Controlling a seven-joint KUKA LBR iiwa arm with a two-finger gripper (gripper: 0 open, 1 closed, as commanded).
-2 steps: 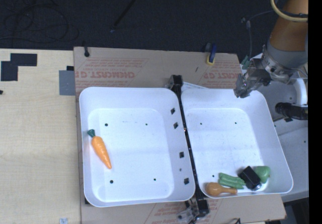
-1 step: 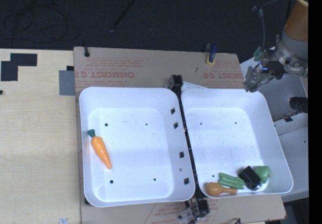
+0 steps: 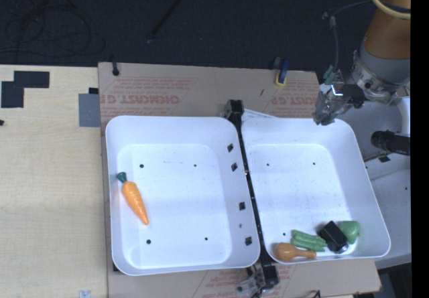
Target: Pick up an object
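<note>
An orange carrot point(image 3: 135, 201) with a green top lies at the left side of the left bin point(image 3: 171, 129). In the near right corner of the right bin point(image 3: 301, 134) sit a tan pear-shaped piece point(image 3: 293, 252), a green bean pod point(image 3: 308, 241), a black block point(image 3: 333, 236) and a green piece point(image 3: 350, 229), packed close together. My gripper point(image 3: 326, 113) hangs over the far right corner of the right bin, well away from those objects. Nothing shows between its fingers.
A black divider point(image 3: 244, 186) with clips runs between the two bins. Brown cardboard point(image 3: 194, 89) lies under them, with a blue and yellow clamp point(image 3: 281, 72) at its far edge. A wooden bench top point(image 3: 47, 176) stretches to the left.
</note>
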